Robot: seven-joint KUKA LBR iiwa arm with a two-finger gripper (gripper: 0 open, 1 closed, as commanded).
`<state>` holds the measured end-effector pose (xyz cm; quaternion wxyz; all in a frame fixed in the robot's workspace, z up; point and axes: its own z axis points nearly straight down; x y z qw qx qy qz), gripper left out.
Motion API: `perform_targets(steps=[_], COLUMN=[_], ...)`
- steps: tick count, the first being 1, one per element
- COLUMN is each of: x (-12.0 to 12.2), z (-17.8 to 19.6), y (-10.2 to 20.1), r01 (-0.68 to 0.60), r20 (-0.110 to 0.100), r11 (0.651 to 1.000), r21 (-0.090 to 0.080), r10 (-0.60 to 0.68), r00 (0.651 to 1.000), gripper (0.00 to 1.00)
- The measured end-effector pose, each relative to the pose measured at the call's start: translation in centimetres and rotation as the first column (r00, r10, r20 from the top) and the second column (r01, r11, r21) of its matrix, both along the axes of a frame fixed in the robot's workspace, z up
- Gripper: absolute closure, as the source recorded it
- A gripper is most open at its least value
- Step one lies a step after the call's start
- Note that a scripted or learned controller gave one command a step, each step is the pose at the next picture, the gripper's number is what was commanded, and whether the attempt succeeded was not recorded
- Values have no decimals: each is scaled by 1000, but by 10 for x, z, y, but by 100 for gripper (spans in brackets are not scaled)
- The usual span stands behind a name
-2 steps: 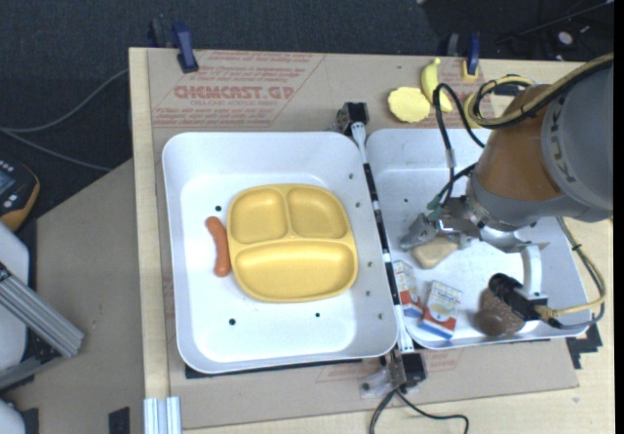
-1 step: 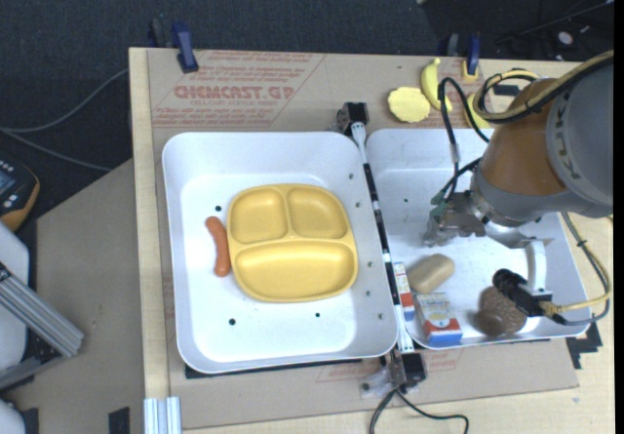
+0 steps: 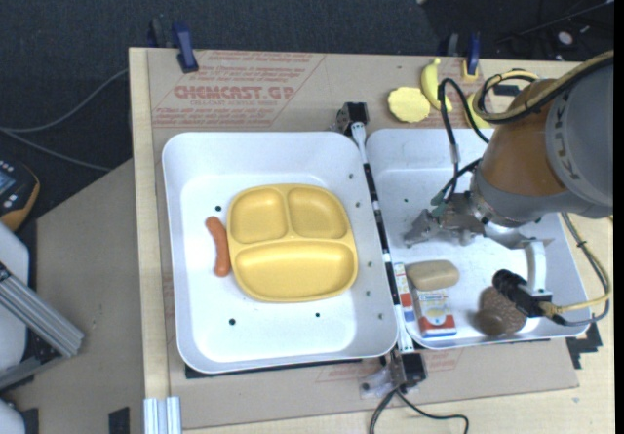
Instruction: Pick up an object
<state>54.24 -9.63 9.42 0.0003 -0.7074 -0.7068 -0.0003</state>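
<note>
My gripper (image 3: 430,224) is low over the middle of the right bin (image 3: 409,154), reaching in from the right under the grey and orange arm. Just below it lies a tan bun-shaped piece (image 3: 432,275). A small red, white and blue carton (image 3: 432,313) sits in front of that piece. A brown fuzzy lump (image 3: 501,314) rests in the bin's near right corner. Nothing shows between the gripper's tips.
The left bin (image 3: 195,178) holds a yellow divided plate (image 3: 291,242) and an orange sausage-shaped toy (image 3: 219,245) to its left. On the bench behind the right bin lie a yellow round piece (image 3: 409,104) and a small banana (image 3: 431,80).
</note>
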Motion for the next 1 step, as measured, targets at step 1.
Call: perform_targets(steps=[1], x=[70], z=[-9], y=[-101], r01=[4], r20=[8], r11=[1000], r21=[-8], r10=[-4], r00=[1000], gripper=[0])
